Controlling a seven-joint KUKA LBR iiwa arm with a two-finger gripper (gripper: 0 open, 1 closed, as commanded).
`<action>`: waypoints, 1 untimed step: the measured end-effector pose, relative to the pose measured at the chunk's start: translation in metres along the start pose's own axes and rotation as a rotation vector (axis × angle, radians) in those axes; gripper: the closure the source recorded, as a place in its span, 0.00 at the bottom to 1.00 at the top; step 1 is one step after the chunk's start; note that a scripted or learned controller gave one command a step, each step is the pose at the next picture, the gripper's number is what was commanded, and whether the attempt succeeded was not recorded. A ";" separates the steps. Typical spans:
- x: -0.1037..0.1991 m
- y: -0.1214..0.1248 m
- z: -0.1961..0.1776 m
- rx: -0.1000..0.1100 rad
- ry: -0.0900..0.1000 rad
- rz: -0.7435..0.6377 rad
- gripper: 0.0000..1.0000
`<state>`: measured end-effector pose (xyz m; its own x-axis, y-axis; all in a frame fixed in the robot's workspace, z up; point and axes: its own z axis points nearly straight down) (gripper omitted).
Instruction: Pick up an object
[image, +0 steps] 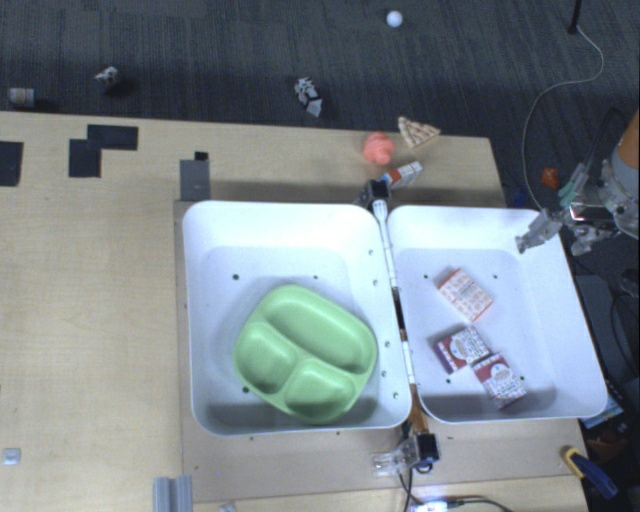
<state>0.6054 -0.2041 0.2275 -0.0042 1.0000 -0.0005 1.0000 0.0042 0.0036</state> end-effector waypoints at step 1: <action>0.033 0.014 0.129 -0.010 -0.002 0.001 0.00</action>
<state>0.6194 -0.1707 0.0989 -0.0030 1.0000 -0.0028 0.9999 0.0030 0.0134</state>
